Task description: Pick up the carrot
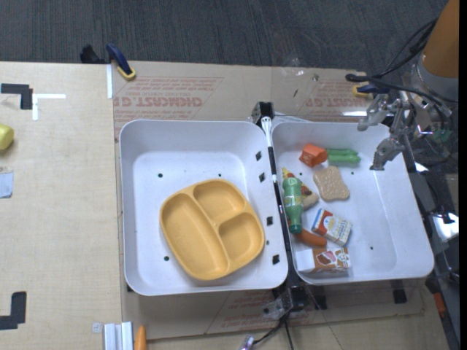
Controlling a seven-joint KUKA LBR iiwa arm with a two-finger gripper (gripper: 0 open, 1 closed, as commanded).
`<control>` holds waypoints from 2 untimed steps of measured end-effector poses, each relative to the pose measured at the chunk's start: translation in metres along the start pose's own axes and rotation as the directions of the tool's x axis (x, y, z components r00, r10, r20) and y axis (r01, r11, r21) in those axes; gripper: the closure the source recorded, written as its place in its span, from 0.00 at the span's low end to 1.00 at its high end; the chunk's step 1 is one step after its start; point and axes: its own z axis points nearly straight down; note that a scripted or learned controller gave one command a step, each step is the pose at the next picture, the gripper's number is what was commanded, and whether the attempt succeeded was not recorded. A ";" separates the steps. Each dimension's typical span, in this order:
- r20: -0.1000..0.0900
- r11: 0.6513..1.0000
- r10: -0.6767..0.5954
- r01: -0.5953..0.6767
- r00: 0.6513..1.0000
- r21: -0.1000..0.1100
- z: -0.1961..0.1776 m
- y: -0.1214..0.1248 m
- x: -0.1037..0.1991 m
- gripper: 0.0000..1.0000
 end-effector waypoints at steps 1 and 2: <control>-0.001 0.988 -0.157 0.157 0.988 -0.002 0.125 0.067 0.040 0.00; -0.001 1.000 -0.017 0.017 1.000 -0.002 0.050 0.164 0.092 0.00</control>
